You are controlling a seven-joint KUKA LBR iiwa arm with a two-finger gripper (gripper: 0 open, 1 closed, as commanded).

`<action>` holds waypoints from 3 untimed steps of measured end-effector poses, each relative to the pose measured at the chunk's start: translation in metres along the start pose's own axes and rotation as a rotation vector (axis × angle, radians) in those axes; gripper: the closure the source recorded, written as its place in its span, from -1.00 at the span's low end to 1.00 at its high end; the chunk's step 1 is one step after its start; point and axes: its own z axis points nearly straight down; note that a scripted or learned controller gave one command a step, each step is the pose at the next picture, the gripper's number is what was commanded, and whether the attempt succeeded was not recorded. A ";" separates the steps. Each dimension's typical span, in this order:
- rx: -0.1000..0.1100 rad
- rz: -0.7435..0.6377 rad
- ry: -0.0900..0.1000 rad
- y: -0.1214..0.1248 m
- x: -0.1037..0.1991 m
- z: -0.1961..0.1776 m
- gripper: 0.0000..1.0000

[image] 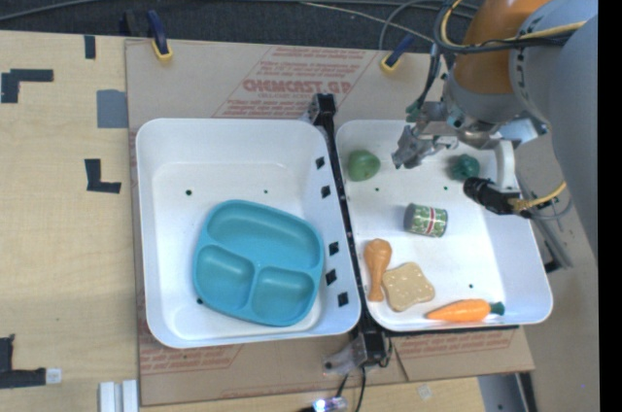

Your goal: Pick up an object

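Looking like nothing's picked up yet, the hand [408, 154] hangs over the back of the right bin [515, 250] with nothing visibly in it (can't tell how open), green ball [363, 165] just beside it, can [426, 220] and carrot [461, 310] untouched

I see open floor mid-right bin [466, 250]; the can [426, 220], green ball [362, 165] and bread [406, 286] crowd its left side.
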 end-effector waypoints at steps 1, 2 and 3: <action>0.001 0.000 0.001 -0.008 0.001 -0.058 1.00; 0.004 0.000 0.001 -0.008 0.002 -0.064 1.00; 0.005 -0.005 0.002 -0.023 0.057 -0.072 1.00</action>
